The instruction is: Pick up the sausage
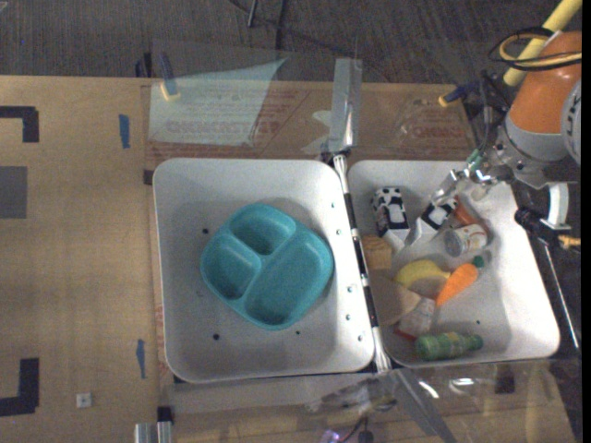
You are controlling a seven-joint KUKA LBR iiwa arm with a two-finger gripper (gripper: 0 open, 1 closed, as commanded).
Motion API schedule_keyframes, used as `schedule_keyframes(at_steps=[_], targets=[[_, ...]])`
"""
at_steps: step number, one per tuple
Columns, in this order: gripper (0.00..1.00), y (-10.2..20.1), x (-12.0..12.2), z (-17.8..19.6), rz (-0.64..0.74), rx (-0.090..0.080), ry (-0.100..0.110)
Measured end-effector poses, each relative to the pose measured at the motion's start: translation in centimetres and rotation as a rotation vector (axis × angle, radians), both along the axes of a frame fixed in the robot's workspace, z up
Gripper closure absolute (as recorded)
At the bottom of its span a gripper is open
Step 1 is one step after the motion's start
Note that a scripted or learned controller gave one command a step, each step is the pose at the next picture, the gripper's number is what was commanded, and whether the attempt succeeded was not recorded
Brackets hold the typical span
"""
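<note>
The approach step is in hand: the claw (459, 185), state indeterminable, hovers at the right white bin's (536, 330) far edge and must descend onto the small reddish-brown sausage (464, 215).

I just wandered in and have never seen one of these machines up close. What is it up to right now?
A grey robot arm with an orange band reaches in over the right bin, which holds a jumble of toy food: a carrot, a banana, a green bottle and a black-and-white cow-patterned item. Its gripper hangs low at the bin's far side, above the pile. It is meant to pick up a sausage; nothing is visibly held yet. The left bin holds a teal divided plate.
</note>
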State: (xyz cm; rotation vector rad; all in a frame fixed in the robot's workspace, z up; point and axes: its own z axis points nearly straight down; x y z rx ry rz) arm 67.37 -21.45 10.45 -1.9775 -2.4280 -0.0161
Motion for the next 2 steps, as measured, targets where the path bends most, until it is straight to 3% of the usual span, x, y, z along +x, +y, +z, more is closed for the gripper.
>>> schedule_keyframes(at_steps=[1,2], targets=[[0.0,1.9,-0.5,7.2,0.047,-0.016,-0.009],[0.0,1.5,-0.1,0.7,0.055,-0.016,-0.019]])
